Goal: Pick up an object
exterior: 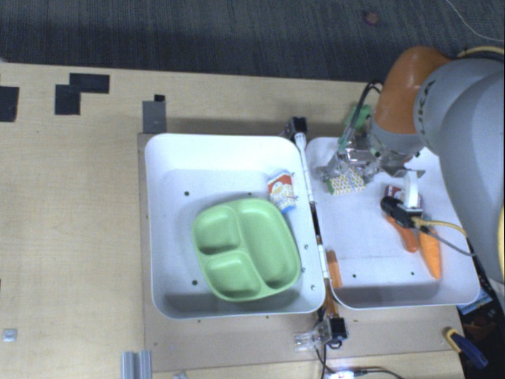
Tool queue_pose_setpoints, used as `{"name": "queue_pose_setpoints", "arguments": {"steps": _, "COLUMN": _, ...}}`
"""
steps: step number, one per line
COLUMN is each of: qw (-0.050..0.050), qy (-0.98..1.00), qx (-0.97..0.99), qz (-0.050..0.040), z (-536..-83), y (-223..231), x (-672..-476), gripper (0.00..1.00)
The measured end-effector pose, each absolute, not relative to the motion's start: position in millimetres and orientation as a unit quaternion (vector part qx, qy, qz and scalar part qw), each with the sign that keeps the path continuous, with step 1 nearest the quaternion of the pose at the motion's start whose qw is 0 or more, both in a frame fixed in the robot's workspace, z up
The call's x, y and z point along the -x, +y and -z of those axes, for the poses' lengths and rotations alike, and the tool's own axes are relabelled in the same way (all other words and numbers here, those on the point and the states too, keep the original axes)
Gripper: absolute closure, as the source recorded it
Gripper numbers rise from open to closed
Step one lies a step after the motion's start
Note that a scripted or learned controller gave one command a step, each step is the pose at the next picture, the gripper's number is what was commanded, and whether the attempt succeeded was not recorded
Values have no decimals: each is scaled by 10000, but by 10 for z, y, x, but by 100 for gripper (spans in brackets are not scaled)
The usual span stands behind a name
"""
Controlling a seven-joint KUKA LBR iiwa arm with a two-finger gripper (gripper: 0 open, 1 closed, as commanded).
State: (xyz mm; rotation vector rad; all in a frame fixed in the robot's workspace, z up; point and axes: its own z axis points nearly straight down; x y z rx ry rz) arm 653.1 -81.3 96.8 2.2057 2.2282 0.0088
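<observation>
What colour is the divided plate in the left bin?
Light green; the plate shows best in the camera view.

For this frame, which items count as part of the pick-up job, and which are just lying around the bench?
Part of the job:
- gripper, low in the right bin
- small patterned item under it
- orange tool
- green divided plate
- small packet
- left bin

Just lying about:
- black tape marks on the bench
- cables on the floor
</observation>
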Motion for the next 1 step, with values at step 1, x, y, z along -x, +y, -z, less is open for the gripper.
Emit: {"name": "queue_pose_setpoints", "arguments": {"steps": 1, "qw": 13, "qy": 7094, "qx": -7048, "qz": -23, "z": -1858, "y": -178, "x": -6028, "gripper": 100}}
